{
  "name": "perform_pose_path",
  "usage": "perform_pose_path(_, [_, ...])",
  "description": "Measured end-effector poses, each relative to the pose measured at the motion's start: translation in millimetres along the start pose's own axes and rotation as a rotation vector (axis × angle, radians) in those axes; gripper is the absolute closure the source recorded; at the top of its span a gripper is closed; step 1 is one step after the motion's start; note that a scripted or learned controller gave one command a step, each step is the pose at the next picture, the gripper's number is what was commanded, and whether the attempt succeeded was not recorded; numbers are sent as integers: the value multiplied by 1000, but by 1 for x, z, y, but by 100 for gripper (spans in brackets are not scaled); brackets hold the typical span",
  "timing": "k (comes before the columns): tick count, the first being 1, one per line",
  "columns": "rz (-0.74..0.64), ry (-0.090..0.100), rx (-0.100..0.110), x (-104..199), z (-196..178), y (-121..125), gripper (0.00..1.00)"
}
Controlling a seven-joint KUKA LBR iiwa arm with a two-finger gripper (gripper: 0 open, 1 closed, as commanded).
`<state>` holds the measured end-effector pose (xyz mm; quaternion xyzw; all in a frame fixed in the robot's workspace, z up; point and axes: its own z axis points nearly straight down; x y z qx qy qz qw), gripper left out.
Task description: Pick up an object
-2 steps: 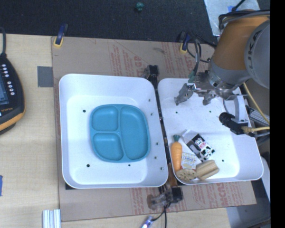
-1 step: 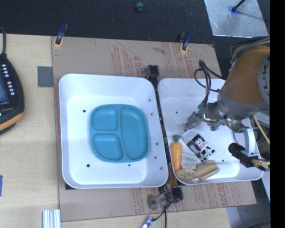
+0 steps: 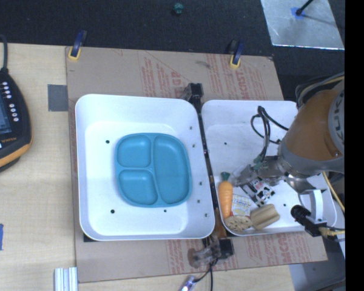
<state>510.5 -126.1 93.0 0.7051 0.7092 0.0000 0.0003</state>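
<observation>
We see a divided plate (image 3: 153, 177) centred in the left bin (image 3: 97, 220); a carrot (image 3: 225, 198) lies along the right bin's (image 3: 230, 117) left wall, near its front corner.

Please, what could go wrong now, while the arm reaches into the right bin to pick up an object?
1. The carrot, a round cracker-like item and a tan block lie crowded in the right bin's near corner; the pincer may nudge neighbours or catch two.
2. The carrot lies close along the bin wall, so one side may be hard to reach.
3. Loose black cables hang by the wrist and might snag.
</observation>
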Motion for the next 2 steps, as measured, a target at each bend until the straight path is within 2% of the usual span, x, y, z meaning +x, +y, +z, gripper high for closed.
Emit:
perform_pose_path(1, [-5, -2, -2, -1, -11, 2, 100])
perform_pose_path(2, [1, 1, 3, 82, -99, 52, 100])
